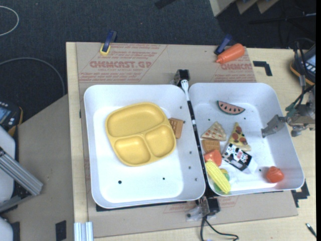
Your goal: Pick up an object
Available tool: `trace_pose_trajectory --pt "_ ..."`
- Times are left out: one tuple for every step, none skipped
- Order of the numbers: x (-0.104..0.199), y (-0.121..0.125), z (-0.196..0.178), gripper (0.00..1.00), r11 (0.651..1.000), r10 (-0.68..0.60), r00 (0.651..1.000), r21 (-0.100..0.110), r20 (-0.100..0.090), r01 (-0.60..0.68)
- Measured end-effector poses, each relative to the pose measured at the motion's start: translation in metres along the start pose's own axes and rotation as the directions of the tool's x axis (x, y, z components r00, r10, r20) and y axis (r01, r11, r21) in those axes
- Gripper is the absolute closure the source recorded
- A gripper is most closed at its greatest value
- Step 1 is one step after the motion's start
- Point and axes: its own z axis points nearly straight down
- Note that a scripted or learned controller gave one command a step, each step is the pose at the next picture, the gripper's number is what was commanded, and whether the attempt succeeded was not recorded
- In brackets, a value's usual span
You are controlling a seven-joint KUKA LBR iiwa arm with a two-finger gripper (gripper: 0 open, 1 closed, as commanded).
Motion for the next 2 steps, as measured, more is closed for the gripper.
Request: trace_pose_trajectory --pt "0.000 0.003 -0.007 0.00 1.000 -0.004 1.000 -0.014 0.004 0.004" --pt "0.010 0.006 0.051 0.00 1.000 -0.005 1.000 -0.006 0.000 0.005"
